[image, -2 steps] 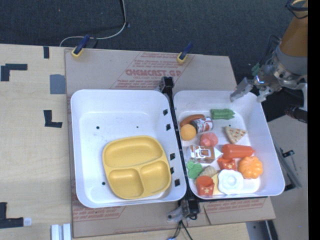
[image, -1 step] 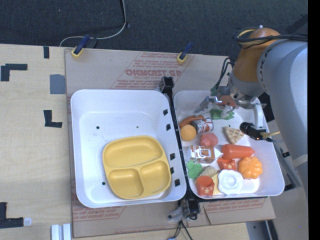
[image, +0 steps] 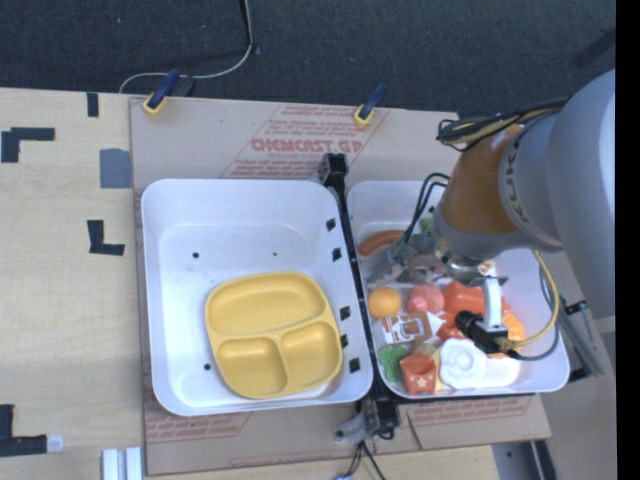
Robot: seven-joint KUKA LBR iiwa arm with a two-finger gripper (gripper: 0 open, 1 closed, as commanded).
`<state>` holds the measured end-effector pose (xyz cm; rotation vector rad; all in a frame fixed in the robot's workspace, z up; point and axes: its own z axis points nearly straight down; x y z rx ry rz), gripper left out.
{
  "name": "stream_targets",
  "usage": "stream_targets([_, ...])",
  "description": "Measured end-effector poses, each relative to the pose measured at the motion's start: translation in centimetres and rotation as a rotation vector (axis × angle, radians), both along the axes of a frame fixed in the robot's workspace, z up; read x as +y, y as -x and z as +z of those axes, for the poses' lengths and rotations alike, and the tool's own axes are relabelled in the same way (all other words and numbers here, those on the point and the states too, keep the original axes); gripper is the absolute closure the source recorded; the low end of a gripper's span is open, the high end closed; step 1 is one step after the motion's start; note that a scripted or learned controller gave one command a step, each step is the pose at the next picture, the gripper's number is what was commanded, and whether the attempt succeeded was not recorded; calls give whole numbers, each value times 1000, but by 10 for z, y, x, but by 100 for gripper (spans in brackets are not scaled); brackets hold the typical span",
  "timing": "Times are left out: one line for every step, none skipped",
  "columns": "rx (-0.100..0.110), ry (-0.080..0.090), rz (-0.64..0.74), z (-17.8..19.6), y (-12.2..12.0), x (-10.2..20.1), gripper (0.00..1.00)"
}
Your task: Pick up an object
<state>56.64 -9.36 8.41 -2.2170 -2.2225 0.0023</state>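
Two shallow white bins sitting side by side on a cardboard sheet [image: 300, 143] clamped to the bench. Left bin [image: 170, 218] holding a yellow divided plate [image: 272, 333], lying flat toward its near side. Right bin [image: 545, 368] crowded with small toys: an orange ball [image: 384, 302] just right of the divider, a pink piece [image: 426, 299] beside it, a red-and-white carton [image: 412, 328] just nearer, a red cube [image: 418, 372] and a green piece [image: 392, 354] at the near edge, a white round lid [image: 462, 361] to the right of the cube, an orange-red piece [image: 464, 296] touching the pink one.

Reaching in from the right, the grey arm [image: 585, 178] with its orange band [image: 478, 190], hanging over the far half of the right bin. Gripper [image: 446, 267] pointing down just above the pink and orange-red pieces; hidden under the wrist, so impossible to tell whether spread or closed, or whether gripping anything. Black cable [image: 240, 18] trailing across the dark floor at the far side.
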Motion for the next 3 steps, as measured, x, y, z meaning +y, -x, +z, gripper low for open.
stream_targets([-6,2,1,1,-61,-3,0])
stream_targets([-3,1,0,11,-59,-3,100])
stream_targets([-4,-2,4,105,-13,59,100])
